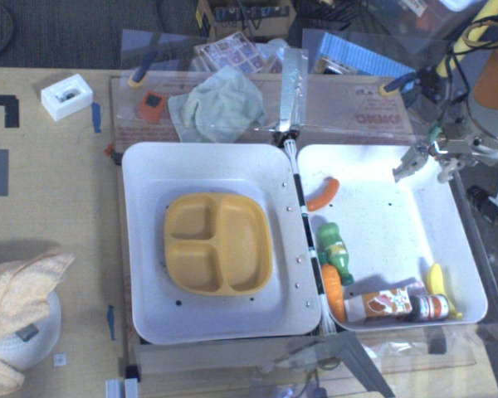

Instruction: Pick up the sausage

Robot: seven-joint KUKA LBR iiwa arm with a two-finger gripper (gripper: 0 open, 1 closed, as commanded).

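The sausage [322,194] lies at the upper left of the right bin [398,222], close to its left wall. At the bin's upper right rim the gripper [426,162] hangs with fingers spread wide, holding nothing, well apart from the sausage

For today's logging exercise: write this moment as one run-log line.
task: pick up sausage | sausage: right bin, upper-left area, not held | end effector: open, over the bin's upper-right | plate: left bin
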